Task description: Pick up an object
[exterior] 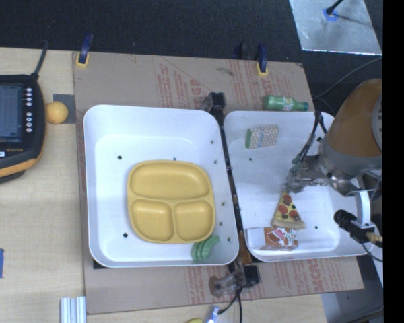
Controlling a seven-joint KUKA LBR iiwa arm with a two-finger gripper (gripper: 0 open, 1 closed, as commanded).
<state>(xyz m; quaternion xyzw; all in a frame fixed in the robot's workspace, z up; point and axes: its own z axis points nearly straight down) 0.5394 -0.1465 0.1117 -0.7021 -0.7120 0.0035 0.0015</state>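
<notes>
Scene: a grey robot arm [353, 130] with an orange band reaches in from the right over the right-hand bin [323, 251] of two white bins on a cardboard-covered bench.
Gripper: the gripper [297, 180] hangs low in the right bin, just above the tip of a toy pizza slice [287, 212]; whether it touches the slice is not clear.
Jaws: too small and dark to read, so open or closed cannot be told; nothing is seen held between them.
Step in hand: judged to be the approach to a pick, with the pizza slice the nearest candidate and not yet lifted.
Next move: likely a short descent centred on the slice, then a close and lift; the slice lies flat, so a grip on its edges would have to be exact.
Other things in the right bin: a small patterned packet [262, 136] near the far wall, and a red-and-white card [279, 238] just beside the slice at the near wall.
Left bin: the left-hand bin [101, 180] bears a yellow divided tray [170, 200] and a green toy [205, 248] at its near corner.
Outside the bins: a green bottle [285, 103], a yellow ball [56, 112] and a control pendant [10, 130].
In the way: the card lying close to the slice could be caught along with it.
</notes>
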